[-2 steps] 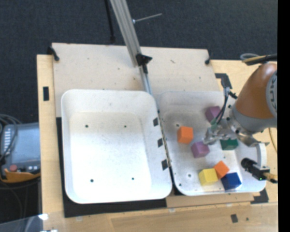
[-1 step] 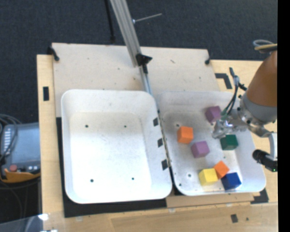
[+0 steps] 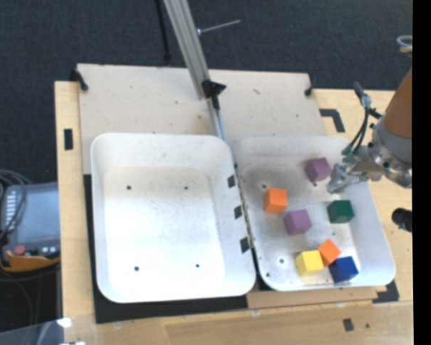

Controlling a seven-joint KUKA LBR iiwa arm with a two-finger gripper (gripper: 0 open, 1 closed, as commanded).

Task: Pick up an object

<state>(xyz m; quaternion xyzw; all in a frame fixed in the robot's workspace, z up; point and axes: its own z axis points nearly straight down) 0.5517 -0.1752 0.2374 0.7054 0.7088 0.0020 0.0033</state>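
Blue cube (image 3: 344,268) sits at the right bin's (image 3: 262,157) near edge beside yellow (image 3: 309,262) and orange (image 3: 330,249) ones, while the gripper (image 3: 338,179), grasp unreadable, hovers between purple cube (image 3: 317,169) and green cube (image 3: 340,210), likely choosing.

at three o'clock, the arm (image 3: 399,117) shows an orange band over a grey wrist, thin dark cables looping beside it, ending in a silvery metal gripper (image 3: 336,183)
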